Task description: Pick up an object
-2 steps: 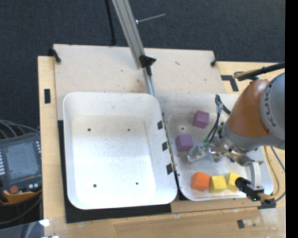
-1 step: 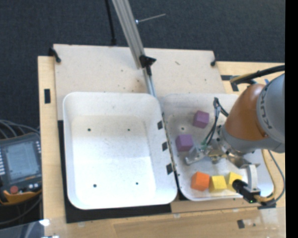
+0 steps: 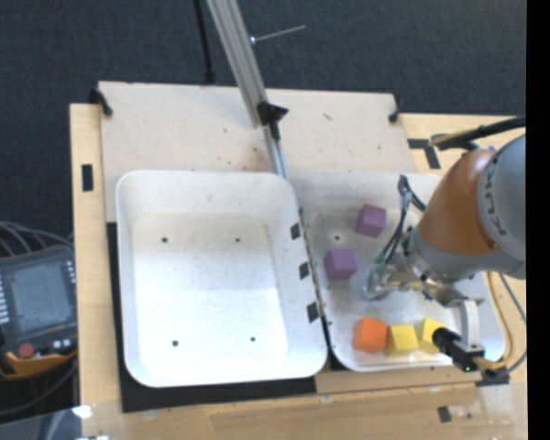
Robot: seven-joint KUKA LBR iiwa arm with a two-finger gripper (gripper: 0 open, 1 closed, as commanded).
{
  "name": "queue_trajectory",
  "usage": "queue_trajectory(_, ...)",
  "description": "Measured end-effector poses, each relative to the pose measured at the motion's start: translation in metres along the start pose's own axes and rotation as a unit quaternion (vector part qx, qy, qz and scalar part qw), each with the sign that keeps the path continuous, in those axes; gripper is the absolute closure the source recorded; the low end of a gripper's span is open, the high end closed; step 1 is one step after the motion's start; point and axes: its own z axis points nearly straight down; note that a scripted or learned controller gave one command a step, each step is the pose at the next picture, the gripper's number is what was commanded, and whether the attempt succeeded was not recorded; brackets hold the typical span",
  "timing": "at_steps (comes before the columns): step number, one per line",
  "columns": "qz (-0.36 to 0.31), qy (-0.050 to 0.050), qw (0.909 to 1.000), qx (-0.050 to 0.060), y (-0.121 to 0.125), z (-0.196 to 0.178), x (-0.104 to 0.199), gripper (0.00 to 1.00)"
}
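In my view the right bin (image 3: 341,356) holds, nearest me, an orange block (image 3: 369,335) beside two yellow blocks (image 3: 403,339) along its front wall. Farther back lie two purple cubes (image 3: 340,264), one behind the other. The gripper (image 3: 381,284) hangs just right of the nearer purple cube, apart from it; I cannot tell its opening. The left bin (image 3: 211,186) sits alongside on the counter (image 3: 87,246).

- A robot lab, not a home.
- Grey-and-orange arm (image 3: 467,218) over two white bins (image 3: 137,246) on a plywood tabletop (image 3: 183,126).
- Teach pendant (image 3: 27,305) with cables; aluminium rail (image 3: 238,49); dark carpet (image 3: 73,26).
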Motion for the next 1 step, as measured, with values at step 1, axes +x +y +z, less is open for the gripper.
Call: queue_trajectory(1, -0.007, 0.0, 1.0, 0.0, 0.0028, -0.0433, 0.0007, 1.0)
